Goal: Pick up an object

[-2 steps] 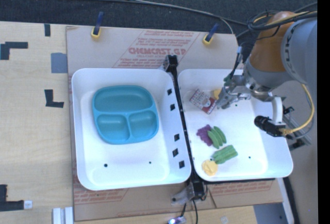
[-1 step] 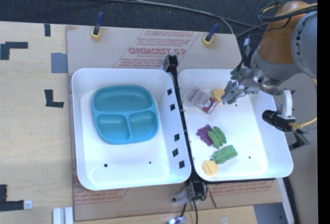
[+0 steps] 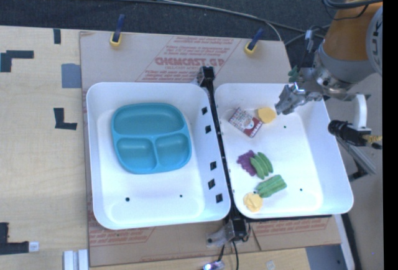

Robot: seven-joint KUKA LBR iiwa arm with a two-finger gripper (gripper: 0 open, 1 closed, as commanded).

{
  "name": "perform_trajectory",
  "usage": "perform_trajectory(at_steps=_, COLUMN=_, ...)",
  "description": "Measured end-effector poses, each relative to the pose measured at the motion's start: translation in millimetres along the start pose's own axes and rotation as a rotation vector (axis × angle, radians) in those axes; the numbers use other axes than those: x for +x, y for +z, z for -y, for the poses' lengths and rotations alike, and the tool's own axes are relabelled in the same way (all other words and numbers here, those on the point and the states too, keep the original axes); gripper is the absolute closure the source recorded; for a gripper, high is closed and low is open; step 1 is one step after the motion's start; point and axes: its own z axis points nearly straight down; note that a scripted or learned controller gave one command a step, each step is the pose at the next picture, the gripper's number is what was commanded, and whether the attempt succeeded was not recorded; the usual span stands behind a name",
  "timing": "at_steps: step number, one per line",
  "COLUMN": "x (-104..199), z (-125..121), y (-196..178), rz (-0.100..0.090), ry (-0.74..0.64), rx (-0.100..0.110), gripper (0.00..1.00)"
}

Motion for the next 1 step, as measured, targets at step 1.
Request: perform_trajectory(at_steps=1, x=48.5, z=-17.7, y=-1.6, rz=-0.002, ry=-0.005, rx=0.004, gripper=1.00)
